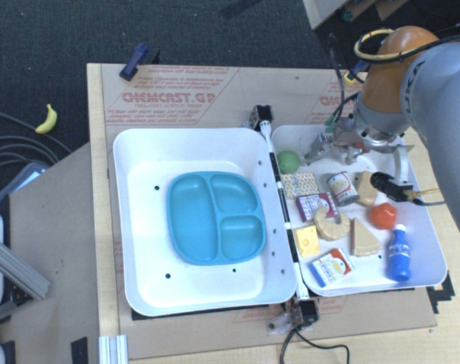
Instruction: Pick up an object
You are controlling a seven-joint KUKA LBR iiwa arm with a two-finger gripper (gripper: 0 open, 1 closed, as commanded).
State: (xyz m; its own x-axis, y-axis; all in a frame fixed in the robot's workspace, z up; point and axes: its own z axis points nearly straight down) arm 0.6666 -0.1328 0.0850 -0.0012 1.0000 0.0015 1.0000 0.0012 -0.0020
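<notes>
The grey arm's gripper (339, 144) is hovering at the right white bin's (434, 268) far edge; whether it is parted or closed, I cannot tell. The small green ball (289, 161) is lying nearby, and crowded neighbours are risking a glancing, failed grasp.

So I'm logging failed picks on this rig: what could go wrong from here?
1. The right bin is crowded: the can, tomato, bread slice and cheese lie close together, so a grab may nudge neighbours or catch two.
2. The gripper hangs near the bin's far wall, by the green ball; the ball could roll off.
3. The blue bottle lies flat against the near rim, leaving little finger room.
</notes>
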